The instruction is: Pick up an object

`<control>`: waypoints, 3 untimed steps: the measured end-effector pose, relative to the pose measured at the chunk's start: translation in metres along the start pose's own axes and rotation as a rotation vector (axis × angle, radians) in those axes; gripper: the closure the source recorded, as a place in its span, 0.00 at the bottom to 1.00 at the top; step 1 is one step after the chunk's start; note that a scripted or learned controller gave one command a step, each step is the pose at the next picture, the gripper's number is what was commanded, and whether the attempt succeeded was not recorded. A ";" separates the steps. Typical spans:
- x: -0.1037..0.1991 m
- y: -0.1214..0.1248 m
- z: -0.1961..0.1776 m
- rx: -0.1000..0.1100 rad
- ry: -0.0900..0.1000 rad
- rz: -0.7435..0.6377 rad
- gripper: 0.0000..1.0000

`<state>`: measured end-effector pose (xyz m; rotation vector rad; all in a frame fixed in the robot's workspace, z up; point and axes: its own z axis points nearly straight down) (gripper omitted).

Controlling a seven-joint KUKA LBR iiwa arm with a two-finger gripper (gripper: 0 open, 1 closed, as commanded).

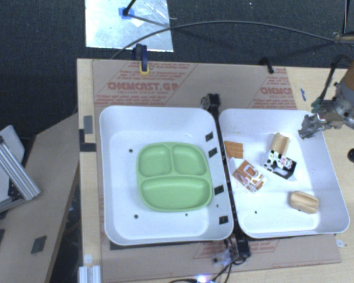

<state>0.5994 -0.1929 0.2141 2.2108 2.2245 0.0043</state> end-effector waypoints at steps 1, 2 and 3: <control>0.000 0.002 -0.052 -0.001 0.000 -0.001 1.00; 0.052 0.007 -0.055 0.003 0.003 -0.003 1.00; 0.110 0.023 -0.041 0.003 0.003 -0.004 1.00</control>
